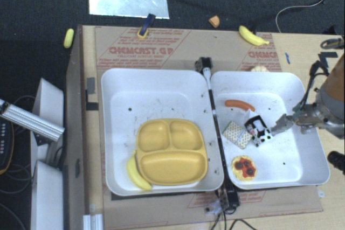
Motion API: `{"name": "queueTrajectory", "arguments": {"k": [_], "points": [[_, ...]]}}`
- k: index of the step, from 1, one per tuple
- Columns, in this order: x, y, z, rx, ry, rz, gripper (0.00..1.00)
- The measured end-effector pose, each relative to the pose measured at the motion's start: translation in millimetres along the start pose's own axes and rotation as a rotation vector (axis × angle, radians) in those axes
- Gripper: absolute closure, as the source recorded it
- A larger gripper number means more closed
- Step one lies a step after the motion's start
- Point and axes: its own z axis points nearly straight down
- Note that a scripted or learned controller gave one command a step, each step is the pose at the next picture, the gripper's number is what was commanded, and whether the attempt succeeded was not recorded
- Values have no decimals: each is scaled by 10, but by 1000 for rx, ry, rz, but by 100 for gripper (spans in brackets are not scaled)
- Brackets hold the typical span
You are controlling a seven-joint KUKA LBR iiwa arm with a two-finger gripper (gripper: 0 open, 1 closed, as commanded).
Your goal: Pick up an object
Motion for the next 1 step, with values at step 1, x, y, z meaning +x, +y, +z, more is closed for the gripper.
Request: {"name": "queueTrajectory", "arguments": {"k": [1], "points": [[55, 753, 883, -18, -3, 2, 0]]}}
